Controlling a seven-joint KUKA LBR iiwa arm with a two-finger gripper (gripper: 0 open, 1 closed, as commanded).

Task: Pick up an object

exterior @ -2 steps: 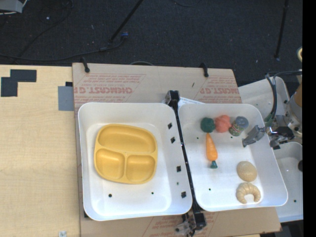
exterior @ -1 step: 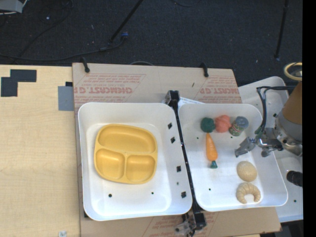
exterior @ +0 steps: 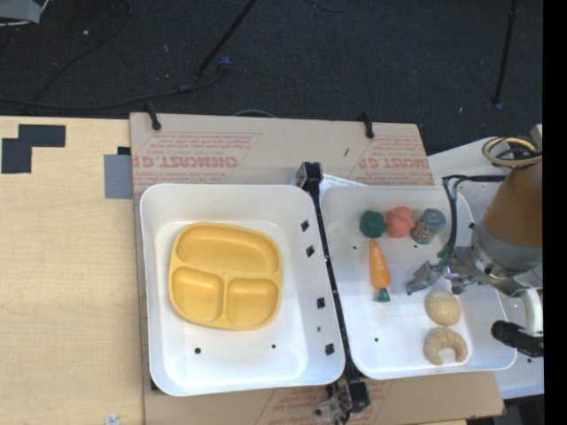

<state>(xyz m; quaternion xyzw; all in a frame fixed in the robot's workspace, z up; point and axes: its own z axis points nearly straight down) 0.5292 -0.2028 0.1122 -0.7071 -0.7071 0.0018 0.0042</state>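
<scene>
The brown cardboard sheet [exterior: 266, 153] lying under the two white bins is showing red printed words. The words are sitting upside down, so they are hard to read. The same print is showing twice, once behind each bin.

High fixed camera, slanting down over both bins [exterior: 151, 237]

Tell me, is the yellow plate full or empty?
Empty. The yellow plate shows bare compartments; the toy foods lie in the other bin.
</scene>
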